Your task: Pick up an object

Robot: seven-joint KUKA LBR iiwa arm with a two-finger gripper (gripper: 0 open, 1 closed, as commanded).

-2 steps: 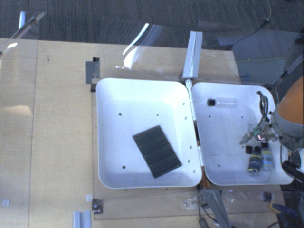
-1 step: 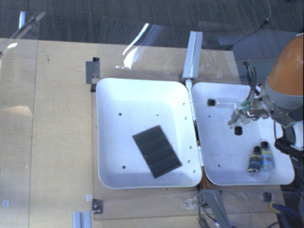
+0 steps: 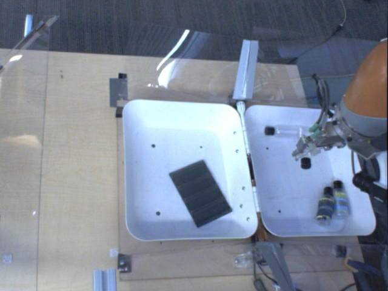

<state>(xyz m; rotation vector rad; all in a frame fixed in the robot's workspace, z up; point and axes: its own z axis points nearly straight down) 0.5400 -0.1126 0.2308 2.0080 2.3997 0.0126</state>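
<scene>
A dark grey ribbed rectangular pad (image 3: pixel 200 193) lies flat in the left bin (image 3: pixel 145 126), turned at an angle. In the right bin (image 3: pixel 285 217), a small clear tube with a black cap (image 3: pixel 277 130) lies near the far edge. Two small dark bottles with blue and yellow labels (image 3: pixel 332 202) sit side by side near the front right corner. My gripper (image 3: pixel 305 153) hangs over the middle of the right bin, between the tube and the bottles, touching neither. I see nothing held in it.
A metal divider post (image 3: pixel 245 71) stands behind the seam between the bins. A small black bracket (image 3: pixel 119 90) sits on the wooden bench behind the left bin. The arm's orange band (image 3: pixel 370 83) is at the right edge.
</scene>
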